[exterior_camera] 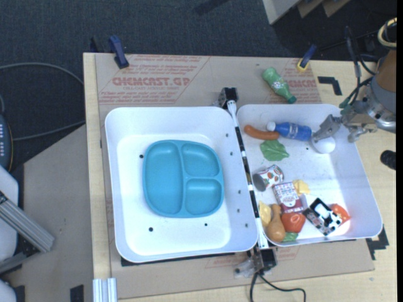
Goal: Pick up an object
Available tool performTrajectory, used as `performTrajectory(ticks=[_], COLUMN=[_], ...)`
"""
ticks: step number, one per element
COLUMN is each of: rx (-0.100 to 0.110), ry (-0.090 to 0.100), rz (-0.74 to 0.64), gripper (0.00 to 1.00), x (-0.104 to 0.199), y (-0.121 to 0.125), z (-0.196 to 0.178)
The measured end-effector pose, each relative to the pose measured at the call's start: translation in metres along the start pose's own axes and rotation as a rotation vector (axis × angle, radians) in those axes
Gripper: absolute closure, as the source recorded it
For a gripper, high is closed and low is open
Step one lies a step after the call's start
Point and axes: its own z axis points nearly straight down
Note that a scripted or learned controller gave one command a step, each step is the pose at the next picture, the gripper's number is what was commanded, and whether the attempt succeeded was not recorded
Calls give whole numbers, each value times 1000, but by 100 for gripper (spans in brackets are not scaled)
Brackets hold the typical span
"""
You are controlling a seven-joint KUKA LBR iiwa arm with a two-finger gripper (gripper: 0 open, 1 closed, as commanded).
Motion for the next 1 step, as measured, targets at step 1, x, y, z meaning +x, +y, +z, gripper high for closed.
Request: performTrajectory(ticks=[1], rx=[1], ry=[0], rz=[-1], gripper=[0], x=[33], y=[57], z=[101])
